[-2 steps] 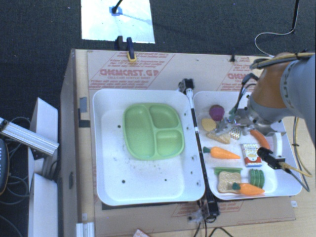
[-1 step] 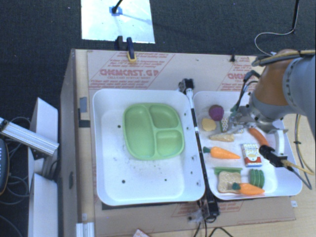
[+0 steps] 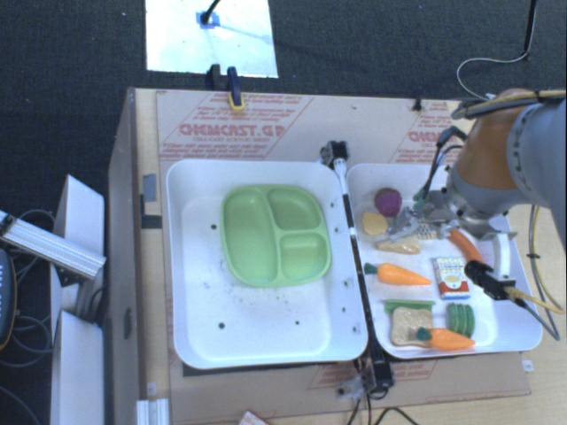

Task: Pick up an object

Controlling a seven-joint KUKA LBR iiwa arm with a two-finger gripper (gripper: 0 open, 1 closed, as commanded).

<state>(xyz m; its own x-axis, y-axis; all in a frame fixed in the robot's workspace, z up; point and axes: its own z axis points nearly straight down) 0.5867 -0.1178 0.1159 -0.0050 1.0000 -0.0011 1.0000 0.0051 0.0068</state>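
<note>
The arm [image 3: 509,162] reaches in from the right of the frame and bends down over the right bin [image 3: 527,330], its gripper [image 3: 409,223] low among the toy food at the bin's upper middle; the step in hand looks like the descent onto a pick, not yet a lift. The metal tip sits just beside the purple round piece [image 3: 387,202] and the small yellow piece [image 3: 375,224], and right above the pale long piece [image 3: 398,247]; whether it touches any of them I cannot tell. How far the jaws stand apart cannot be told at this size, and nothing is seen held between them.

Candidates lie all through the right bin: an orange carrot [image 3: 403,274] at centre, a second carrot [image 3: 447,338] lying across the toast slice [image 3: 407,322] at the lower edge, a small red and white carton [image 3: 451,276], and green pods [image 3: 460,317] at lower right. The left bin [image 3: 199,326] holds a green divided plate [image 3: 273,235], well apart from the gripper.

The next move probably calls for settling on one piece, likely the pale or yellow one closest to the tip, closing squarely on it, then rising straight; neighbours crowd close, so a nudge could scatter them.
</note>
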